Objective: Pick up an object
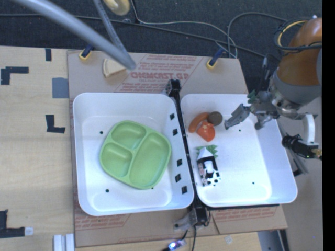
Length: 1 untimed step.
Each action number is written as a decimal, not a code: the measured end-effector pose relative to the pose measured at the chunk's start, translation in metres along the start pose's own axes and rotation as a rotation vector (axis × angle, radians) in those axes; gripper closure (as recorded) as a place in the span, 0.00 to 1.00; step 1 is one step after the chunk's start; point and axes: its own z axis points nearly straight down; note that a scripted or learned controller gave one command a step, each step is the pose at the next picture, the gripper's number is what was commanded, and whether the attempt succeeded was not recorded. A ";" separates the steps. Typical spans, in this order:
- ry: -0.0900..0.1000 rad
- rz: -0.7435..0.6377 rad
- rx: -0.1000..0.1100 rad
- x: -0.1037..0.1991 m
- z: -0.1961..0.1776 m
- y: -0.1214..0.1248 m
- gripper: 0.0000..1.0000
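Where bins meet, green plate (136, 154) left, toys (203, 125) right

Two white bins (84, 140) were counted on the bench. One green plate (136, 153) was seen in the left bin; one orange toy (203, 127) and one black-and-white toy (208, 170) in the right.

Arm (301, 61) cut off by right edge beyond orange band. Gripper (246, 116) finger detail too small to resolve. Small black-and-white object (209, 170) in right bin (272, 166) unidentifiable. Grey pole (68, 22) blurred, cropped at top-left.
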 end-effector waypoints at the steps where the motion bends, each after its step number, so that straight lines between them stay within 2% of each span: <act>1: -0.002 -0.003 -0.011 0.000 -0.006 0.002 0.00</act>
